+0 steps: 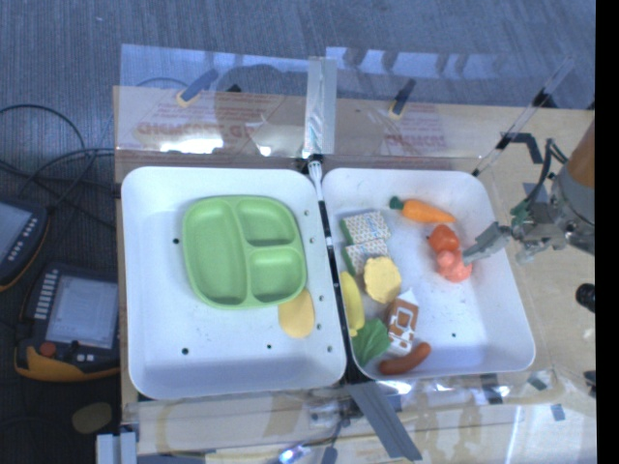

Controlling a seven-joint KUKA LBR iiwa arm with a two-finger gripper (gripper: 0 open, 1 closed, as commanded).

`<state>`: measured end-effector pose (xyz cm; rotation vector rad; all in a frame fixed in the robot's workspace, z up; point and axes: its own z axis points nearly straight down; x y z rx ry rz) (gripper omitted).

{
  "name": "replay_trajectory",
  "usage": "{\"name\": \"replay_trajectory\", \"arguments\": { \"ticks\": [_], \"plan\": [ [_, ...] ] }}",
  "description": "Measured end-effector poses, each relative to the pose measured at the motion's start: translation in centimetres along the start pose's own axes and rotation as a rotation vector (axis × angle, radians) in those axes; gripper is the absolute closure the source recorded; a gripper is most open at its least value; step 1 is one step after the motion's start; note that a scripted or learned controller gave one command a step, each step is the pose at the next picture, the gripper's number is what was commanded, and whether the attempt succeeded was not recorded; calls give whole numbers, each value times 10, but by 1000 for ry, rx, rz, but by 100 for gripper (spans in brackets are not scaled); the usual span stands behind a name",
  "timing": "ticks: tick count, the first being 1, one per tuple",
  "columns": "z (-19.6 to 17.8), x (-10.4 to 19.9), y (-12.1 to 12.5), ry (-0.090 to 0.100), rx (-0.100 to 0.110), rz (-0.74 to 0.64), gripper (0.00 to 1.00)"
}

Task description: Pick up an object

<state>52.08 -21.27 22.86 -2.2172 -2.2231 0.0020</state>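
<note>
The red, lumpy plastic toy fruit [448, 251] sits in the right-hand shallow white bin [503, 341], toward its right side, and we judge it the likeliest target because the gripper [484, 243] is right beside it.

In the camera view we see the grey arm reaching in from the right, its tip slanting down to the fruit's right edge. It looks to be touching or just short of it — we cannot tell which. Nor can we tell whether the claw is spread or closed; nothing shows between its tips, so we do not count anything as held.

Around the fruit, the same bin holds an orange plastic carrot with a green top [422, 211] just above it, two patterned square packets [366, 237], a round yellow disc [381, 277], a brown-and-white carton [402, 319], a brown sausage [404, 359], a green leafy piece [368, 336] and a yellow banana-like piece [350, 300] against the divider. The left-hand shallow white bin [155, 356] bears a green three-compartment plastic tray [245, 250] with a yellow oval piece [299, 314] touching its lower right corner.

We judge the step to be the approach, with the grasp not yet made. The next move calls for bringing the claw squarely over the fruit and straddling it — from the side it may merely push it toward the carrot.
</note>
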Motion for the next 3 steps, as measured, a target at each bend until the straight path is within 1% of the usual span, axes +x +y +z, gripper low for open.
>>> {"name": "replay_trajectory", "arguments": {
  "ticks": [1,2,3],
  "plan": [
    [139,23,38,-5,-13,55,0],
    [129,23,39,-4,-14,55,100],
    [36,68,25,-1,0,7,100]
  ]
}}
